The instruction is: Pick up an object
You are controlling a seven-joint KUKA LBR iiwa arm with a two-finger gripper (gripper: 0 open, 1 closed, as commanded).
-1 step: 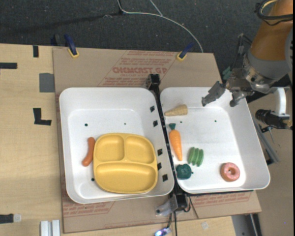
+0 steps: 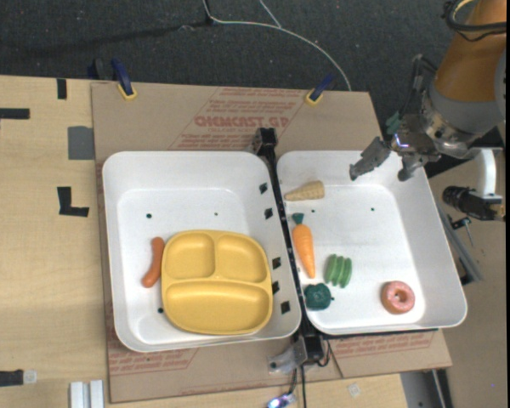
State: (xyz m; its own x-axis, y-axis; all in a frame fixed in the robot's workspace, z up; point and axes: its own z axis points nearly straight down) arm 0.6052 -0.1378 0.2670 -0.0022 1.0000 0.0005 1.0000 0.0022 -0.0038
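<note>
Camera view: gripper [image 2: 381, 164] spread wide, empty, above right bin's [image 2: 433, 219] far edge. Likely targets in that bin: cone [image 2: 304, 192], carrot [image 2: 303, 249], green piece [image 2: 338, 270], donut [image 2: 398, 297]. Prob. light, stiff, slick plastic; grasp carrot across mid-body. Left bin: yellow tray [image 2: 216, 281], sausage [image 2: 154, 262]. Approach unobstructed.

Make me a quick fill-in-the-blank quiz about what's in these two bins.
1. The yellow divided plate lies in the ____ bin.
2. The toy carrot lies in the ____ bin.
3. The hot dog lies on the plate's ____ side.
4. The pink donut is ____ of the green pepper.

Answers: left; right; left; right
</note>
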